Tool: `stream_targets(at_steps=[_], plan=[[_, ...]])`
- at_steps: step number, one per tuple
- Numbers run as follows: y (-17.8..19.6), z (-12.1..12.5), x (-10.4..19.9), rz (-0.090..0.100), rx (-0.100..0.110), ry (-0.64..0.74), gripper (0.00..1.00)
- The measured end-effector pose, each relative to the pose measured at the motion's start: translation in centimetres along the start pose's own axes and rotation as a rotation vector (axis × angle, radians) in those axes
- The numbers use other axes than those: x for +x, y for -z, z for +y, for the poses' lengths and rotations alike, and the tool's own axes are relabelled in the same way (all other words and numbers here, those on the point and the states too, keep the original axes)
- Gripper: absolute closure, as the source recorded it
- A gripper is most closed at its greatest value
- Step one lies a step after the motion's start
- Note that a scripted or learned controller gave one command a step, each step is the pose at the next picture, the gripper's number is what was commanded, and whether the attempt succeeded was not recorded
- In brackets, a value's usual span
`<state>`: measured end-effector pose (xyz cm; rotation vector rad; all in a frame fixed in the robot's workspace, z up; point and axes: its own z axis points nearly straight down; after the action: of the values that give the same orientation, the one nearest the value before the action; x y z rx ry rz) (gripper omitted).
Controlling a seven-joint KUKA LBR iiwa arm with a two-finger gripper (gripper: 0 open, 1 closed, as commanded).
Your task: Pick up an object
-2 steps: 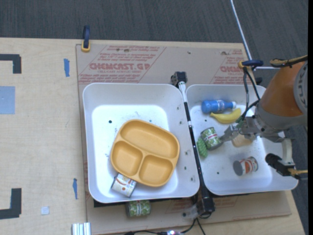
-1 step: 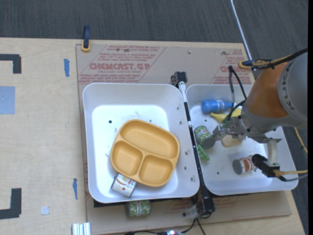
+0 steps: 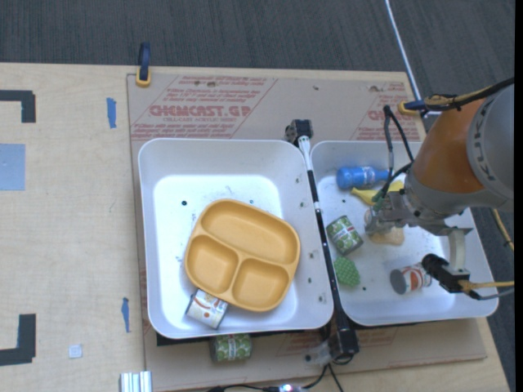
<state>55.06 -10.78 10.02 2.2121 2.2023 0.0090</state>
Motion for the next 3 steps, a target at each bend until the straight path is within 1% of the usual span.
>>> stream_targets(at_steps=[1,2,3], plan=[[5.9,-1.6,-1.7,0.009,0.015,0.004,1.0],[7.3,-1.2,-9.8,0.007,0.016,0.004,1.0],[7.5,2.8,-11.6,0.008,0.015,0.006,1.0]])
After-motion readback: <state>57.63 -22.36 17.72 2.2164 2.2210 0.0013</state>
